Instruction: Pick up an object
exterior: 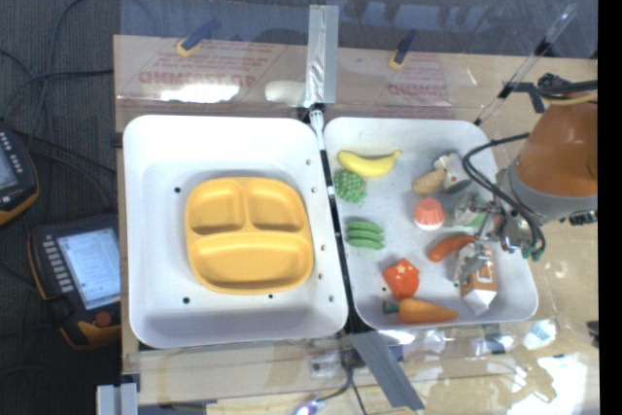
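Observation:
The right bin (505, 301) holds several toy foods. A yellow banana (367, 162) lies at its back left, with a green broccoli (351, 188) and a green pea pod (365, 233) below it. Near the front sit a red pepper (400, 278) and an orange carrot (426, 311). A pink strawberry (429, 213), a red chili (449, 247), a tan piece (434, 177) and a small white and orange carton (479, 285) lie to the right. My gripper (481, 236) hangs low over the right side of this bin, just above the carton and beside the chili.
The left bin (155, 306) bears a yellow divided plate (250, 233). A metal divider post (322, 53) stands behind the bins' shared wall. The orange-banded arm (564, 160) comes in over the right bin's right rim. Cables and a handheld pendant (78, 267) lie at the left.

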Controlling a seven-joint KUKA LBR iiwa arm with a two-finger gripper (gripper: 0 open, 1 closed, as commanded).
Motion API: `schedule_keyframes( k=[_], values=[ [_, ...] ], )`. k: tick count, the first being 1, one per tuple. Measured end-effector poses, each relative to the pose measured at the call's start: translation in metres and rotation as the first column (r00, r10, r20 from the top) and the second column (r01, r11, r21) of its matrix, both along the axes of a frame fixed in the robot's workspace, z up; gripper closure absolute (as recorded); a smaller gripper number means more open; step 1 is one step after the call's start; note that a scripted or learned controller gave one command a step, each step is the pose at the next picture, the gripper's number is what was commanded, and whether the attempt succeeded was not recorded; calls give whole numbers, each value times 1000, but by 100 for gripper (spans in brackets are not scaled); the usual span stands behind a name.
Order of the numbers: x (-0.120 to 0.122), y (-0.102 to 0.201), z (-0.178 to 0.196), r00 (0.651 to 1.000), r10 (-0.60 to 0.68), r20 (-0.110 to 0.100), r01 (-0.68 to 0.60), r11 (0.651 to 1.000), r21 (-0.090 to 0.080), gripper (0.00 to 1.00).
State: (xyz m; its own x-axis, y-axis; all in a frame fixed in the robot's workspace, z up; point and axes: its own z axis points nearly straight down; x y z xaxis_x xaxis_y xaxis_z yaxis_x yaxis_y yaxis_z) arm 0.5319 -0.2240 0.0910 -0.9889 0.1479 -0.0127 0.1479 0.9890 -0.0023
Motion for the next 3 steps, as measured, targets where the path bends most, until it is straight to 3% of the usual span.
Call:
schedule_keyframes(
  k=[1,2,3],
  values=[
    [-25,47,1,998,61,4,-61,998,-5,0],
    [-24,48,12,998,62,6,-62,998,-7,100],
    [-41,71,3,1000,-7,13,7,1000,-6,100]
  ],
)
